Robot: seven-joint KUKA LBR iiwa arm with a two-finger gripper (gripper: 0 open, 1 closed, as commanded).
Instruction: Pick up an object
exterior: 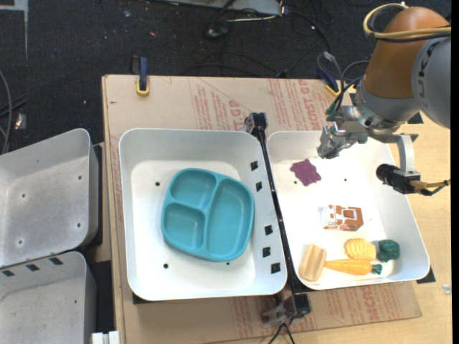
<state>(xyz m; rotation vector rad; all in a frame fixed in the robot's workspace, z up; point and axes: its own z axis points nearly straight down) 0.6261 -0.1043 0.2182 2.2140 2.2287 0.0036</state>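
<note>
While gripper (pixel 331 147) aloft — left bin (pixel 136 192): teal tray (pixel 208 214); right bin (pixel 409 221): purple scrap (pixel 306 171)

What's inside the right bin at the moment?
The right bin holds a purple piece, a brown-and-white block, and, near its front edge, a tan piece, yellow piece, orange piece and dark green piece. The tool covers part of the far floor.
</note>
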